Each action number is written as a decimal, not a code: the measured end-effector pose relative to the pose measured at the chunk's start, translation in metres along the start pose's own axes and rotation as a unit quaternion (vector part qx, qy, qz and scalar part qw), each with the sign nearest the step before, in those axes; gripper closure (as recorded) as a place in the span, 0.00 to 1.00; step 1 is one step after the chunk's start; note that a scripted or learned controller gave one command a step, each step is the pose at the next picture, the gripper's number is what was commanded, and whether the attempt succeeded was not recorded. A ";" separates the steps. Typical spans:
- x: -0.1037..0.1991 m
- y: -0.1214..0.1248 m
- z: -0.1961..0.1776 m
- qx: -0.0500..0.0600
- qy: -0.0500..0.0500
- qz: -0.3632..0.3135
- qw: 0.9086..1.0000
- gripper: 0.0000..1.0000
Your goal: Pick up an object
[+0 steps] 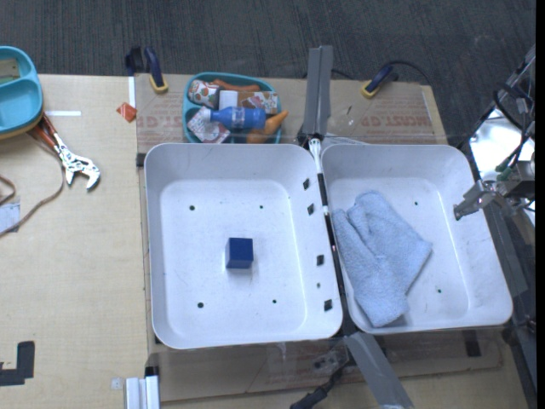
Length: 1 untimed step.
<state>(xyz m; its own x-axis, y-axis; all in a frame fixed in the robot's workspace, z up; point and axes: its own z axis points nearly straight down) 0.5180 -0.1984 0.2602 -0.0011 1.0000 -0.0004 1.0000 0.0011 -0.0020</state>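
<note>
Blue and small, the cube (240, 253) sat alone near the middle of the left bin (167, 196), flat on the white floor and well apart from every wall. The pale blue towel (380, 256) lay crumpled in the right bin (451, 181), spread from just beside the divider between the bins down toward the near wall.

My gripper (467, 208) hung over the far right rim of the right bin, near the picture's right edge, well apart from both the towel and the cube. It was too small and cluttered there for me to tell how it was set. Nothing showed in it.

Beyond the bins, a teal bowl (197, 88) of mixed oddments stood on the surface just behind the left bin. A wrench (78, 169) lay on the wooden surface (68, 296) to the left, near a light blue tray (17, 92) at the left edge. Two clamps (153, 71) (376, 80) gripped the cardboard at the back.
</note>
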 end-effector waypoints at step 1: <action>-0.024 0.000 0.016 0.000 0.000 0.170 0.985 0.00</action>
